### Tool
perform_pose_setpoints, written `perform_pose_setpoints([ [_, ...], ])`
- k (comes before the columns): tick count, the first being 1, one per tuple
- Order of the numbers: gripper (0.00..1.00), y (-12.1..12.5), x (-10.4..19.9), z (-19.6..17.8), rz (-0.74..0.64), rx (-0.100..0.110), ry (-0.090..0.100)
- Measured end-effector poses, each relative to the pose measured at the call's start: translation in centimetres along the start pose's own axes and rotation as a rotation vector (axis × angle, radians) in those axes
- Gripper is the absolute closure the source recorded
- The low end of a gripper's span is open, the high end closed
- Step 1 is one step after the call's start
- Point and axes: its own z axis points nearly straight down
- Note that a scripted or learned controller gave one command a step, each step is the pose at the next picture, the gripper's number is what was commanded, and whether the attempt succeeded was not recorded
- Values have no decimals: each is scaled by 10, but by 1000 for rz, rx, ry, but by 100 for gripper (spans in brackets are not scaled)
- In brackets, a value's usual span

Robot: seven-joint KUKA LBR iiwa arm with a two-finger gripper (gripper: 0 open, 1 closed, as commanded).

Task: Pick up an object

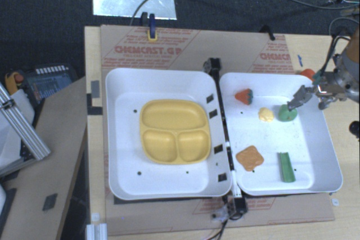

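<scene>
While the arm (344, 73) reaches in from the right edge of the frame, we see its gripper (296, 103) low over the upper right part of the right bin (323, 140), right at a small green piece (288, 114). One dark finger slants down to the green piece's upper edge; we cannot tell whether the gripper is wide or narrow, and nothing shows between its fingers.

We take the green piece as the likeliest thing to pick. It looks like a small toy food item, rounded at the base, probably light and stiff plastic, and likely smooth enough to slip. We judge that the best hold is across its narrower upper part, with the fingers brought down on either side of it.

Just to its left, near but apart, lies a small yellow lump (266, 115); a finger spreading leftward could nudge it. Further up and left sits a red and green strawberry-like toy (243, 96), well clear. Toward the lower part of the bin lie an orange flat piece (250, 158) and a green bar (286, 166), both well apart from the gripper. The bin's right wall is close to the arm side.

At centre left, the left bin (121, 137) holds a yellow divided plate (172, 131). Both bins rest on the worktop (185, 45).
</scene>
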Motion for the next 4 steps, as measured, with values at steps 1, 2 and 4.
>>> perform_pose_setpoints([
  [1, 0, 2, 1, -7, -3, -12, -2],
  [2, 0, 3, 1, 35, -1, -9, -2],
  [4, 0, 7, 6, 134, -3, -10, -1],
])
